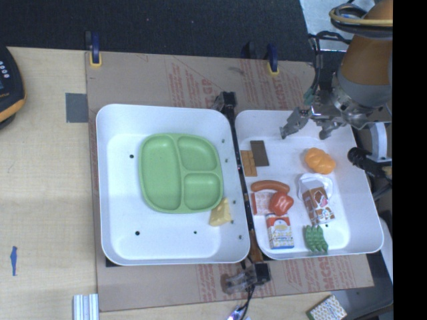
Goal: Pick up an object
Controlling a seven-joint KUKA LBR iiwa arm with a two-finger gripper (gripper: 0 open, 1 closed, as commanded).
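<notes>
My gripper (309,128) hangs over the far edge of the right bin (360,245), fingers spread open with nothing between them. Just below it to the right lies an orange lump (319,160). Further down the bin are a brown block (258,153), a tan wafer (247,163), a sausage (269,186), a red pepper (281,203), a small carton (281,233), a wrapped packet (316,203) and a green piece (316,239). The left bin (120,242) holds a green divided plate (180,172) and a yellow piece (220,213).
Both bins rest on a brown cardboard sheet (167,79) clamped at its far edge with blue and yellow clips (94,47). A dark device (8,85) sits at the left edge of the bench. The arm's orange band (370,42) rises at the right.
</notes>
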